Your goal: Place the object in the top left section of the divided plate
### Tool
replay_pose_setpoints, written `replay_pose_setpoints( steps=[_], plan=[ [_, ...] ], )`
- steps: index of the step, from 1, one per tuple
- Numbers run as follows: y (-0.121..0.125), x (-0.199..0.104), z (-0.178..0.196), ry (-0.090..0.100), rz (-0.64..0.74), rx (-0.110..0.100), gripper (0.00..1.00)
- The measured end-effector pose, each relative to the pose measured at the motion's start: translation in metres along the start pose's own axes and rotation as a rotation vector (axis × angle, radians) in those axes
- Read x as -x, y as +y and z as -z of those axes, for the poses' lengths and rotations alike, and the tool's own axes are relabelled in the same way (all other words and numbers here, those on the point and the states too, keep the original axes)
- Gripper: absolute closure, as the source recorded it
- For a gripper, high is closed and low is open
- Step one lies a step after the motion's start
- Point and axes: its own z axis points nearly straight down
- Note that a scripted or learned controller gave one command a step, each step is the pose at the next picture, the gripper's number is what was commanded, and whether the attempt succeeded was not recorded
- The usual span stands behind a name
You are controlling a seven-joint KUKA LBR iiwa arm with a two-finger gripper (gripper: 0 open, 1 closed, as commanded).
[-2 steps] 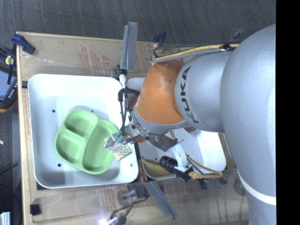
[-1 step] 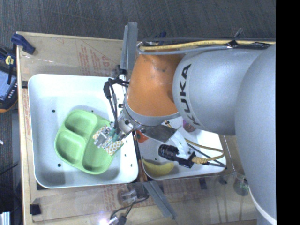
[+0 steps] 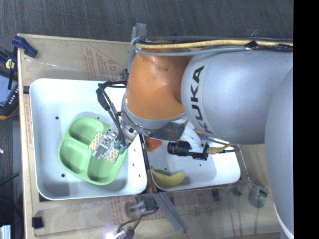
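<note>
Grey-and-orange arm (image 3: pixel 199 98) looming over both bins | gripper (image 3: pixel 107 146) low over green divided plate (image 3: pixel 79 156) in left bin (image 3: pixel 45 133) | grip state: cannot tell | patterned object (image 3: pixel 115 156) at gripper, on plate's right side | banana (image 3: pixel 168 177) in right bin (image 3: pixel 224 176), near edge

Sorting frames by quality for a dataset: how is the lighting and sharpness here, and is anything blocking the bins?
Camera view: lighting is even and soft, with mild shadows inside the left bin; the image is slightly soft, and the gripper over the green divided plate looks small and blurry; the arm looms large, covering much of the right bin, where a banana shows.
</note>
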Motion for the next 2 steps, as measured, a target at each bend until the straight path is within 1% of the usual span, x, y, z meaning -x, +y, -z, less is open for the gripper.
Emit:
replay_pose_setpoints(
  steps=[1, 2],
  plan=[
    [0.000, 0.000, 0.000, 0.000, 0.000, 0.000, 0.00],
    [0.037, -0.030, 0.064, -0.001, 0.220, 0.003, 0.00]
  ],
)
